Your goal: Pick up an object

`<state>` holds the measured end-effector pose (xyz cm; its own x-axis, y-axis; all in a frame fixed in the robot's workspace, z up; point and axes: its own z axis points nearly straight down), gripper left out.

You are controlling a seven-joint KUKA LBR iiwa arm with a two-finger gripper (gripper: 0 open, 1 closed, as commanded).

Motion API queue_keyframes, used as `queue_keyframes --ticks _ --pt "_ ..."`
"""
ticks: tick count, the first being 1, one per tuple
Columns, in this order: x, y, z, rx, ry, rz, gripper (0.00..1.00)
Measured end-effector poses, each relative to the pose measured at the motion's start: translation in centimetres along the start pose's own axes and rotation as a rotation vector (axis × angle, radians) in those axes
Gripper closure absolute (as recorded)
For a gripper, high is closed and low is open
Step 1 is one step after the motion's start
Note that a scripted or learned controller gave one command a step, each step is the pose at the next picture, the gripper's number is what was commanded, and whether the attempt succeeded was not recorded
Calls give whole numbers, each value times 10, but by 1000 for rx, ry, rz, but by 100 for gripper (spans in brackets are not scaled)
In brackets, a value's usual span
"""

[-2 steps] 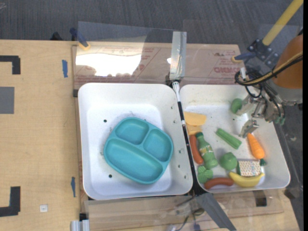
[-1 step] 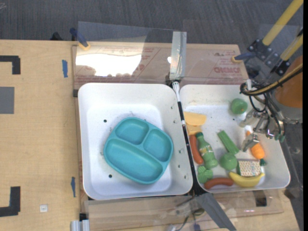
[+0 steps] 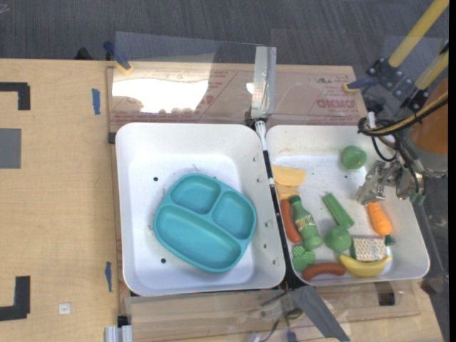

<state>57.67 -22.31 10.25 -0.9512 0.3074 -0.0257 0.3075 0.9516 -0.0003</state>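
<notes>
The right bin [image 3: 417, 262] holds several toy foods. An orange carrot [image 3: 380, 219] lies near its right wall. My gripper [image 3: 381, 189] hangs over the right side of this bin, just above the carrot's upper end and right of a green ball [image 3: 352, 157]. Nothing shows as held in it. A green bottle [image 3: 305, 226], a green stick-shaped piece [image 3: 335, 209] and a yellow cheese wedge [image 3: 287, 177] lie further left. At the bin's front edge lie a banana [image 3: 365, 265], a small patterned box [image 3: 369, 249] and a red sausage [image 3: 322, 269].
The left bin [image 3: 135, 155] holds a teal divided plate [image 3: 205, 221]. A thin orange-red sausage [image 3: 289, 221] lies along the divider between the bins. Cables and the arm's body [image 3: 410, 120] crowd the right bin's far right corner.
</notes>
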Motion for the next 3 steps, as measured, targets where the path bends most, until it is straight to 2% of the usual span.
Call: queue_keyframes --ticks 1,2,3 --pt "93 28 10 -4 14 -310 100" --pt "126 89 8 -4 10 3 100" --pt "108 103 10 1 16 288 100"
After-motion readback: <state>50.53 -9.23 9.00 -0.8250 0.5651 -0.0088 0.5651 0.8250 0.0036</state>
